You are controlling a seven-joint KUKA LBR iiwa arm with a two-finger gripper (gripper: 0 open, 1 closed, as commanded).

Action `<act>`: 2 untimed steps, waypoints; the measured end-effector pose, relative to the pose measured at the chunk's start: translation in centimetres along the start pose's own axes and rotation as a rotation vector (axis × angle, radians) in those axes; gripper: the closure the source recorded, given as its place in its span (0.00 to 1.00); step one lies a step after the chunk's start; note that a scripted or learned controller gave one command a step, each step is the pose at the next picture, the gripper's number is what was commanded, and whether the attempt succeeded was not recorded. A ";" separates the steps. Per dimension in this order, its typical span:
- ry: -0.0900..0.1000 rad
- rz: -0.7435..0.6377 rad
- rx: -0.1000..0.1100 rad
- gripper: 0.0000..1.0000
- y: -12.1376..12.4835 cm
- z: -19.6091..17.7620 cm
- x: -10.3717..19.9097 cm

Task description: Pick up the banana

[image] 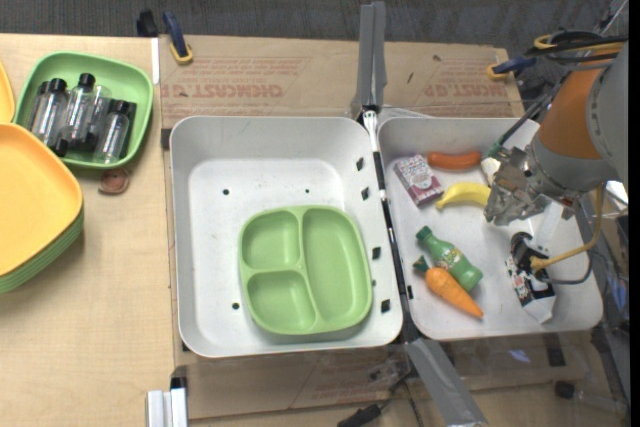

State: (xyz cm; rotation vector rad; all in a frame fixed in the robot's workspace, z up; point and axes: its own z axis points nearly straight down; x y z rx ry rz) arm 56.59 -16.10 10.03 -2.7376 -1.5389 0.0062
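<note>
my claw: hanging over the right bin, just right of the banana's right end. honestly can't tell how it's set from up here, it's just a dark clump of metal under my wrist

my arm: comes in from the right, grey with the orange band sitting above the bin's far right corner

banana: lying flat in the right bin, toward the far side, curved, yellow. its right tip is touching or almost touching my claw, can't say which

sausage: reddish one, just beyond the banana, near the far wall

pink packet: left of the banana, close to the bin's left wall

green bottle: on its side, nearer than the banana

carrot: right up against the bottle, on its near side

small carton: near right part of the bin, black and white, tilted

left bin: holds a green divided plate, three compartments

bench on the left: green tray with dark-capped bottles, plus a stack of yellow plates at the left edge
</note>
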 end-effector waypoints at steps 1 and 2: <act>0.000 0.155 -0.001 1.00 3.3 -1.6 5.3; 0.001 -0.088 0.002 1.00 -4.6 1.0 4.1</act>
